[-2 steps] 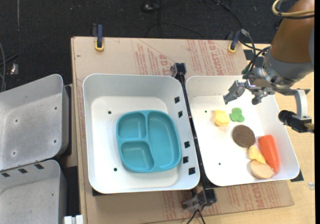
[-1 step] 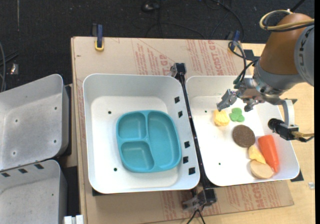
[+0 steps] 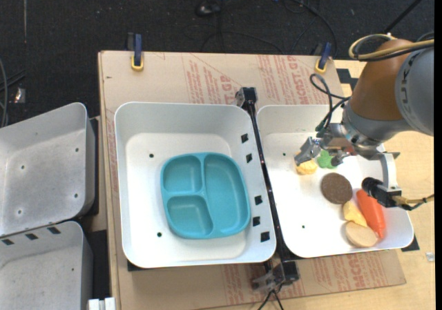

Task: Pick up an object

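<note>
white plastic makes up both shallow bins, set side by side on a brown cardboard-covered bench (image 3: 179,74) in the middle of the frame. the left bin (image 3: 138,129) holds a teal divided tray (image 3: 204,195) with three compartments, lying flat near the bin's centre. the right bin (image 3: 290,233) sits just beside it, with a black divider strip running between the two.

the grey arm (image 3: 394,94), its orange band showing at the upper right of the frame, reaches down into the upper part of the right bin. the gripper (image 3: 311,152) hangs low over the bin floor there, right above a small yellow piece (image 3: 306,168) and next to a green piece (image 3: 324,159). the metal fingertips are close to both pieces, but from this slant i cannot tell how wide the tool stands or whether anything sits between its tips.

toward the lower right of the same bin lie the other things: a dark brown round cookie (image 3: 336,188), an orange carrot (image 3: 371,213) lying at a slant just right of it, a pale yellow wedge (image 3: 354,214) touching the carrot's left side, and a tan round slice (image 3: 361,234) below them near the bin's front wall. these four are bunched together, somewhat apart from the gripper.

two yellow clamps (image 3: 137,61) hold the bench's far edge. at the left of the frame, spare white bins (image 3: 41,157) lie off the bench. dark carpet with cables fills the top.
</note>
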You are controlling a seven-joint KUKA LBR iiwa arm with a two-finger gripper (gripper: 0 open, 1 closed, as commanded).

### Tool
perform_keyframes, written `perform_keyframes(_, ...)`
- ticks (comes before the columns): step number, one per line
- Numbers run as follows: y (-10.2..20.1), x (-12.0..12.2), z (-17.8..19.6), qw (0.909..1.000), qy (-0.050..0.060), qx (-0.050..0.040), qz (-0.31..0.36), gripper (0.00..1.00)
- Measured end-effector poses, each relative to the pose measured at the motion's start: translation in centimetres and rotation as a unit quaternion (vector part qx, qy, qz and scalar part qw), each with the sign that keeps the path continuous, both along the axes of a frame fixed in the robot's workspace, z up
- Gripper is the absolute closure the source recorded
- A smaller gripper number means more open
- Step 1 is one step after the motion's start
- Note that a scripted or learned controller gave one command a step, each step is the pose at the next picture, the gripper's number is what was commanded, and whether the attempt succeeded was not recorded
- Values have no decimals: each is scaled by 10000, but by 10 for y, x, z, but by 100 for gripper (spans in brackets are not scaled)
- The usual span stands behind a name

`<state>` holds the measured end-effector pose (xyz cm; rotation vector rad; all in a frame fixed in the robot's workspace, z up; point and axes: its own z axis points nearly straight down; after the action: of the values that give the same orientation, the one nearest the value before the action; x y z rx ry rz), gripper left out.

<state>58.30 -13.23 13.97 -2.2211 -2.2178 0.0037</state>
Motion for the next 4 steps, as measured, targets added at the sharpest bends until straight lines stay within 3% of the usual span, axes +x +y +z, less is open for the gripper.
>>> perform_keyframes(1, 0, 1, 13, 10000, -21, -3, 2, 100)
perform_keyframes(2, 0, 0, 75, 10000, -35, -6, 19, 100)
perform_keyframes(3, 0, 0, 87, 10000, -29, -4, 19, 100)
perform_keyframes(4, 54, 2, 98, 10000, -26, 1, 42, 100)
